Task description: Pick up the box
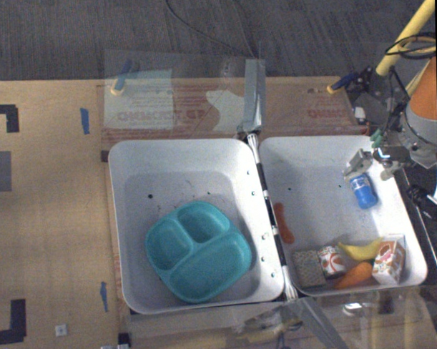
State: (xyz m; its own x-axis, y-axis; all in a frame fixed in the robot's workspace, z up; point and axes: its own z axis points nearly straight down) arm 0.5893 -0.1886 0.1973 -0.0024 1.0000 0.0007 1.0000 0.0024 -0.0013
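The box (390, 261), a small white and red carton, stands in the near right corner of the right bin (311, 174). A banana (361, 250) and an orange carrot (355, 274) lie against its left side. My gripper (372, 167) hangs over the far right part of the same bin, well behind the box. Its fingers are spread open with nothing between them. A blue can (364, 191) lies on the bin floor just in front of the fingertips.
A small red and white can (329, 260) and a grey sponge (307, 262) sit left of the banana. A thin red-orange piece (283, 224) lies by the right bin's left wall. The left bin (132, 173) holds a teal divided plate (198, 249).
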